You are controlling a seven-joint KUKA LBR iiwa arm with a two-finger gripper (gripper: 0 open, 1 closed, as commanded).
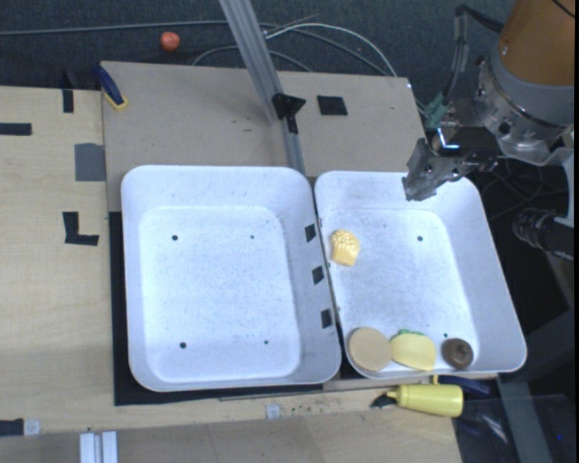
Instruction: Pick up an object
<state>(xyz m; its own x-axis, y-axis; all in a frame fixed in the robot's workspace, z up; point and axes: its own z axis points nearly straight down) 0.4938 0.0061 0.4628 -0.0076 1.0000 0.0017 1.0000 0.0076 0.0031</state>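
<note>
The right bin (482,258) holds a small yellow corn-like piece (344,248) near its left wall. Along its front edge lie a tan round disc (370,348), a yellow-green lump (414,349) and a small brown ball (457,353). My gripper (422,183) hangs over the back right part of this bin, above the rim, well apart from every object. Nothing shows between its fingers.
The left bin (135,258) lies beside the right one. A yellow-handled tool (429,398) rests on the bench just in front of the right bin. A slanted metal bar (261,66) crosses the back. A small orange ball (170,40) sits far back left.
</note>
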